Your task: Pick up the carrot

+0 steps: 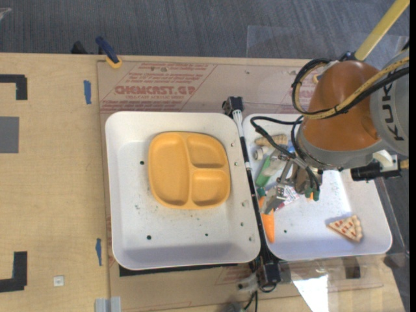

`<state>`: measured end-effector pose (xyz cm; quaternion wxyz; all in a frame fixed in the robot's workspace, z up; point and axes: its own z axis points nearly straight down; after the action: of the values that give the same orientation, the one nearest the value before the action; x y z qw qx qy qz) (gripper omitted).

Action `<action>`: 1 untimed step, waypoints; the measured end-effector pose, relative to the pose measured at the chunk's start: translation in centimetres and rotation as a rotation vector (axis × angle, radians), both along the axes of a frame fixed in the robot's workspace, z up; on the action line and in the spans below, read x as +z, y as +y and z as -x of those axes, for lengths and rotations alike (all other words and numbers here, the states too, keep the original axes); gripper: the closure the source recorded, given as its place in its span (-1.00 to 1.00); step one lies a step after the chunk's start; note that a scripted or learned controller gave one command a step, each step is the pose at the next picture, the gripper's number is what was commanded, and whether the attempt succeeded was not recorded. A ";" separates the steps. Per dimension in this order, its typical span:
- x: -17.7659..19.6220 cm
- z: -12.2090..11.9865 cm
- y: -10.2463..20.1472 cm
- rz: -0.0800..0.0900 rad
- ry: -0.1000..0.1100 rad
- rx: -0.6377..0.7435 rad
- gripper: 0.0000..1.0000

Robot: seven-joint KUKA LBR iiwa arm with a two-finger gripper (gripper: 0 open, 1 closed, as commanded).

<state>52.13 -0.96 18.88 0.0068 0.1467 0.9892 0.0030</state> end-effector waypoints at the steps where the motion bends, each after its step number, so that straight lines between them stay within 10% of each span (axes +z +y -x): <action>1: 4.1 -2.9 -6.8 0.012 0.001 0.500 -1.00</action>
<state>55.02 -7.73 23.00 0.0063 -0.1024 0.9947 -0.0013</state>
